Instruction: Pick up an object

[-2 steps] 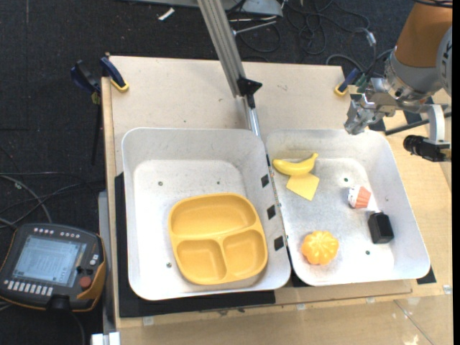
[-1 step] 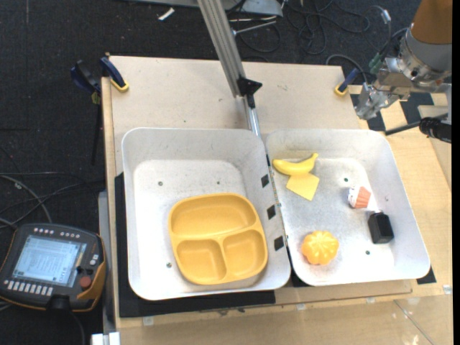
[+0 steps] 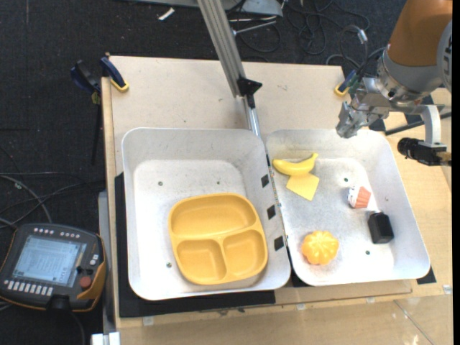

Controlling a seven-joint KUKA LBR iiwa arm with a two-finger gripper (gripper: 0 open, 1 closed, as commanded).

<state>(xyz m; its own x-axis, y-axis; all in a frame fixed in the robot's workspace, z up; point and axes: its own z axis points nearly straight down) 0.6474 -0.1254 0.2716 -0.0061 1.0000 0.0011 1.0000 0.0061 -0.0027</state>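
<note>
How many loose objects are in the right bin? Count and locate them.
5: banana at the far left, yellow wedge beside it, orange fruit near front, red-white piece and black block at right.

2 bins point(image 3: 144, 157), 1 tray point(image 3: 215, 237), 5 objs point(image 3: 295, 165)

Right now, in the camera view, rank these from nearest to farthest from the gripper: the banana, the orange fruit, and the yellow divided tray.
From the gripper, above the right bin's far edge:
1. Banana, far left part of the right bin.
2. Orange fruit, near edge of the right bin.
3. Yellow divided tray, in the left bin.
</note>
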